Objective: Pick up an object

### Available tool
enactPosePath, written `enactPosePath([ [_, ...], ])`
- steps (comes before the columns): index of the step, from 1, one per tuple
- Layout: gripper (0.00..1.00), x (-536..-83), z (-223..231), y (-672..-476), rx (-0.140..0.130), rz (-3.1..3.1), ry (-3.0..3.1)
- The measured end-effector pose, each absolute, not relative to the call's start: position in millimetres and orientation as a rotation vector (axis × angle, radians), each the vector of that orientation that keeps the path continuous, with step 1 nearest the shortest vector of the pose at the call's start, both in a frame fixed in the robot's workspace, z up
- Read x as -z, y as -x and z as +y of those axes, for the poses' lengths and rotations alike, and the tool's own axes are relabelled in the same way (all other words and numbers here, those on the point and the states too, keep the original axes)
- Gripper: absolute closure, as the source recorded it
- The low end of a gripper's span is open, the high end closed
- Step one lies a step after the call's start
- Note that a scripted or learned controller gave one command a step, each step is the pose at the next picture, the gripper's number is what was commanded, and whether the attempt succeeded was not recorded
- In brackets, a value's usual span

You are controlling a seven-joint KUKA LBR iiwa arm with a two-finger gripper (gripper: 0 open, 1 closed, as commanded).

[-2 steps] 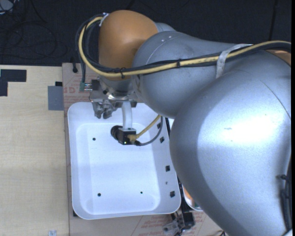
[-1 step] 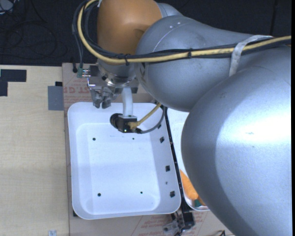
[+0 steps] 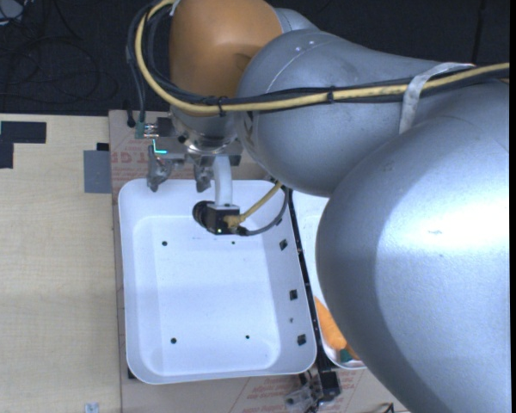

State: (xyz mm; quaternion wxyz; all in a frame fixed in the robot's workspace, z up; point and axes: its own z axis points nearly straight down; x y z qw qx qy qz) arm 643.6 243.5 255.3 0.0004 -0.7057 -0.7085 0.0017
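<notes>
In the camera view, the grey arm (image 3: 387, 153) swept in from 3 o'clock, covering most of the right bin (image 3: 308, 248). Its orange band (image 3: 219, 37) sat near 12 o'clock. The gripper (image 3: 181, 179) hung over the 12 o'clock rim of the left bin (image 3: 125, 274), towards that bin's 11 o'clock corner, with its fingers (image 3: 157, 177) apart. The task's thing, an orange object (image 3: 327, 321), lay in the right bin at about 4 o'clock from the gripper and well apart from it, with the arm hiding much of it. The pale bench (image 3: 43, 256) stretched away at 9 o'clock.
</notes>
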Motion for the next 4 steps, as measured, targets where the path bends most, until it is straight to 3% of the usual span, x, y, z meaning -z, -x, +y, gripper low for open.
enactPosePath([
  [1, 0.0, -85, 242, -638.1, -0.031, -2.216, 2.214],
  [2, 1.0, -105, 244, -642.6, -0.012, -2.223, 2.215],
  [3, 1.0, -105, 220, -629.4, -0.009, -2.219, 2.221],
  [4, 1.0, -211, 209, -632.8, 0.011, -2.222, 2.227],
])
